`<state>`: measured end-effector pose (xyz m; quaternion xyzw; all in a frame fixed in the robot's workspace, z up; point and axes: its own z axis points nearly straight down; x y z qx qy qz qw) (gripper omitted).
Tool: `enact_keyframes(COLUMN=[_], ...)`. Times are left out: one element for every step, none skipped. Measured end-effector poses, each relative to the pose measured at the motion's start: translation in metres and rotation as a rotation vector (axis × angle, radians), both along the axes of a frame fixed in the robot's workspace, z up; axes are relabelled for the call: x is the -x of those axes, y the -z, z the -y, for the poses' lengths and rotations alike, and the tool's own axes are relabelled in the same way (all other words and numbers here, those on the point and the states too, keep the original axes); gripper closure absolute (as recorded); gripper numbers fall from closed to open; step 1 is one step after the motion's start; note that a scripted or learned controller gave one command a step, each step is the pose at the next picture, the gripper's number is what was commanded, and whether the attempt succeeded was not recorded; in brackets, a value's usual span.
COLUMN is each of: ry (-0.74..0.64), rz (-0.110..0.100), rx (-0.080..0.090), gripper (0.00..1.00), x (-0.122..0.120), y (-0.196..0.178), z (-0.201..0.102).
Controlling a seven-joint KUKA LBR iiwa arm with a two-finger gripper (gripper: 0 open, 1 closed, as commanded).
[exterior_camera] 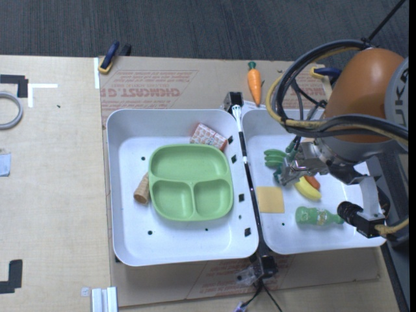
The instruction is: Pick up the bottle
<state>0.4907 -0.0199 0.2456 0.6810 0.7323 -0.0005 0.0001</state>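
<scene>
The grey arm (364, 119) reaches in from the right, its orange band uppermost; the gripper (289, 172) points left and down, low over the right side.

Fingers of the gripper (290, 172) too small and dark to read. Right bin (276, 239) partly hidden under the arm (364, 103); far right rim cut off. Yellow-orange toy (308, 186) half covered by the gripper. Patterned card (208, 135) tucked partly behind the green tray (190, 182). Print on it illegible.
</scene>
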Motion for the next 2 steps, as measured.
enact_keyframes(ry=[0.051,0.000], rz=[-0.002,-0.001], rx=[0.000,0.001], gripper=[1.00,1.00], x=[0.013,0.013], y=[0.028,0.009], z=[-0.083,-0.150])
